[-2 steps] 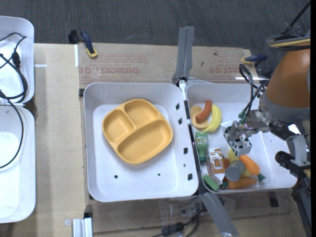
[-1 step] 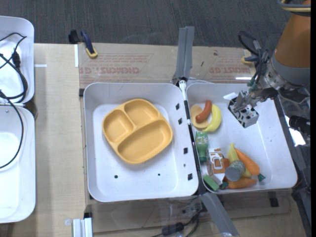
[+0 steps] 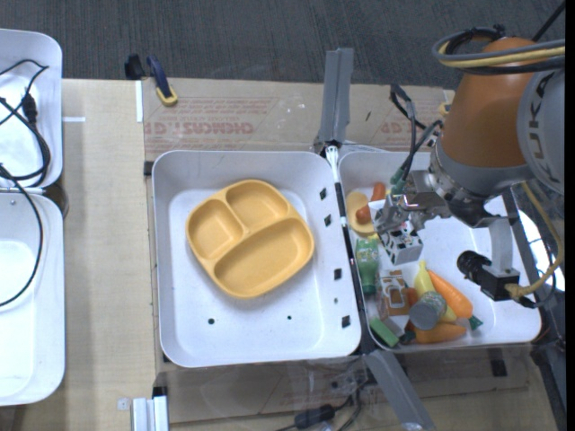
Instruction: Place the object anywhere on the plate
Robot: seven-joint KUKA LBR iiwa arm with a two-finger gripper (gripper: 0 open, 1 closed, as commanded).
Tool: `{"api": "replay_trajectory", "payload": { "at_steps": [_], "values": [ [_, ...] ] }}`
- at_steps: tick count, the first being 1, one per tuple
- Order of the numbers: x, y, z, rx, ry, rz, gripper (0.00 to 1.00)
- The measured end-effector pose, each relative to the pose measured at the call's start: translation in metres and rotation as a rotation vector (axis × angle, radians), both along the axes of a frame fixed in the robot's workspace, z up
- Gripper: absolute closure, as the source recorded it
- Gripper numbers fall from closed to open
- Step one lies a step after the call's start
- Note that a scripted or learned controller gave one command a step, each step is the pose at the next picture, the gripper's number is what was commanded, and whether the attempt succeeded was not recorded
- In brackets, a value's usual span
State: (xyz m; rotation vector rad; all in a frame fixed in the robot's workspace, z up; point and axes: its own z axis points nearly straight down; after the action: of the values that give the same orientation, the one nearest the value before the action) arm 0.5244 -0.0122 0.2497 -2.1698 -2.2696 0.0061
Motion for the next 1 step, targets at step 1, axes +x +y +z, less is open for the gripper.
{"api": "replay_trajectory", "payload": {
  "at_steps": [1],
  "values": [
    [0.0194, 0.0936, -0.0474, -0.001, 0.002, -0.007, 1.00]
  ]
}}
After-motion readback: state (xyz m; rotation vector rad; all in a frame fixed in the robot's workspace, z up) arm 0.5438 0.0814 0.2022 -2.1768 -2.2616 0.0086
